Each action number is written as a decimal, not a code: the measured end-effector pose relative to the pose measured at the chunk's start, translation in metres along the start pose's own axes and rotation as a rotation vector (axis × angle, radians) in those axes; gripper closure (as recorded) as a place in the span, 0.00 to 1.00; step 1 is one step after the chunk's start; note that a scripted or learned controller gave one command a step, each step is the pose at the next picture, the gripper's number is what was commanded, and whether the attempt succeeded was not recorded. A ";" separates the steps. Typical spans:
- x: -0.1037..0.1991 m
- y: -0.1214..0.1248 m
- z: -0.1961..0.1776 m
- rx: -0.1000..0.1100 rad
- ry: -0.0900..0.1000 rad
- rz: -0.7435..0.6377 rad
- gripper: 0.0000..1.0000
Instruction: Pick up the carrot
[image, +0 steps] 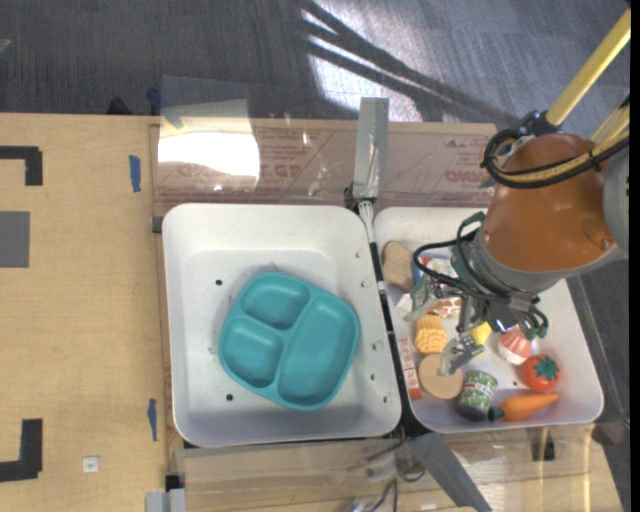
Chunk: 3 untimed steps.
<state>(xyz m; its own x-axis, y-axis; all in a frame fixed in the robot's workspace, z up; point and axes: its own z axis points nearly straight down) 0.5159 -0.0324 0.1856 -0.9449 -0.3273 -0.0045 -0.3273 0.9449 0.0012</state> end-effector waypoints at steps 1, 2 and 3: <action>0.027 0.001 0.000 0.001 0.001 0.004 0.00; 0.023 0.007 0.000 0.002 -0.001 -0.161 0.00; 0.021 0.014 0.000 0.002 -0.002 -0.307 0.00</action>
<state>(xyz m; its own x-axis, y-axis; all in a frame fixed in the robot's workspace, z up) 0.4916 -0.0261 0.1854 -0.8020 -0.5972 -0.0058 -0.5972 0.8021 -0.0027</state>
